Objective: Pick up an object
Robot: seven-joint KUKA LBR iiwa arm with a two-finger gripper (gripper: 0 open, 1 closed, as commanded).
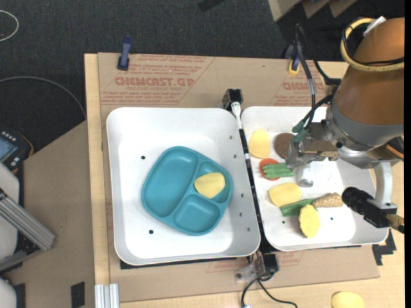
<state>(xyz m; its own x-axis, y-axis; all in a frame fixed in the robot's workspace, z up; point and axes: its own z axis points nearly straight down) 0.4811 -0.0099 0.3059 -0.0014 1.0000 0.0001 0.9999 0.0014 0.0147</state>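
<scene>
My gripper (pixel 300 165) hangs over the right bin (pixel 359 236), near its middle, just right of a red and green toy vegetable (pixel 275 169). A yellow piece (pixel 259 144) and a brown round piece (pixel 284 146) lie to its upper left. Below it sit a yellow block (pixel 284 194), a green pod (pixel 297 206), a tan brush-like piece (pixel 327 201) and a yellow lemon-shaped piece (pixel 309 221). The left bin (pixel 128 133) holds a blue divided plate (pixel 185 190) with a pale yellow piece (pixel 209 185) in one compartment.
A black cylinder (pixel 363 204) on the arm juts over the right bin's right side. Blue clamps (pixel 124 53) stand at the cardboard's far edge. Another yellow piece (pixel 347 299) lies off the bench at the bottom right.
</scene>
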